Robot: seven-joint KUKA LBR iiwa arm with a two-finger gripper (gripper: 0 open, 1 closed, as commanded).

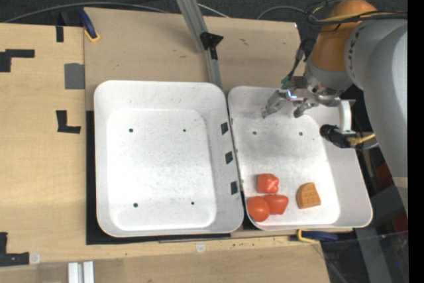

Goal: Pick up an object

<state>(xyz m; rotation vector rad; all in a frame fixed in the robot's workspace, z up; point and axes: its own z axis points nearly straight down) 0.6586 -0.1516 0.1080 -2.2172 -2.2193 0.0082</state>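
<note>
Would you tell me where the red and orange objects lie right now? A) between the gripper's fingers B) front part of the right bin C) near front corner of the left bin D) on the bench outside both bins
B: the red objects and the orange object lie together in the front part of the right bin, apart from the gripper, which is over that bin's far end.

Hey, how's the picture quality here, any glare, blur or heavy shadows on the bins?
Camera view: lighting is even and soft, with the white bins bright but not blown out; the red pieces and the tan piece cast only faint shadows; the tool looks slightly soft, and the image is grainy overall.
</note>
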